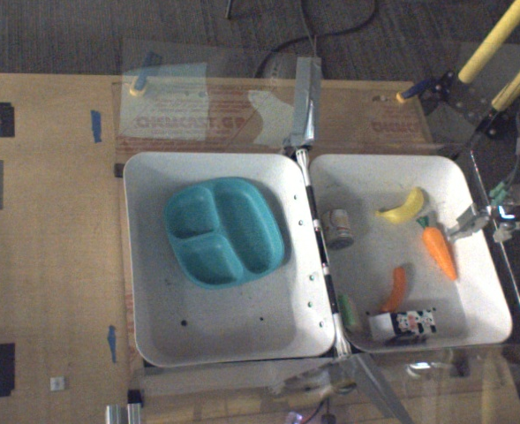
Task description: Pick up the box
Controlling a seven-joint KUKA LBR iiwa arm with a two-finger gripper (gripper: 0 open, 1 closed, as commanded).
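we find two shallow white bins side by side on the bench. the left bin [154, 325] holds one item, a teal divided plate [224, 230] with three compartments, lying tilted toward the far side of that bin; nothing rests in its compartments.

the right bin [480, 312] holds the rest. we take the small metal can [337, 228] as our landmark; it lies on its side close to the wall shared with the left bin. to the right of the can and slightly farther from the camera lies a yellow banana [403, 208]. farther right of the can, a carrot [438, 247] with a green top lies at a slant. nearer the camera than the can, and to its right, a slim orange item [395, 289] lies almost upright in the view. directly nearer the camera than the can, against the shared wall, lies a small green item [348, 311].

the box [403, 323] lies well nearer the camera than the can, at the near edge of the right bin, just beyond the lower end of the slim orange item. it is white with dark printed patches; we cannot read the print. mirrored lettering shows on the cardboard beyond the bins, too faint to read.

the gripper [482, 220] sits at the right rim of the right bin, far right of the can, just beside the carrot top and well apart from the box. we cannot tell its state.
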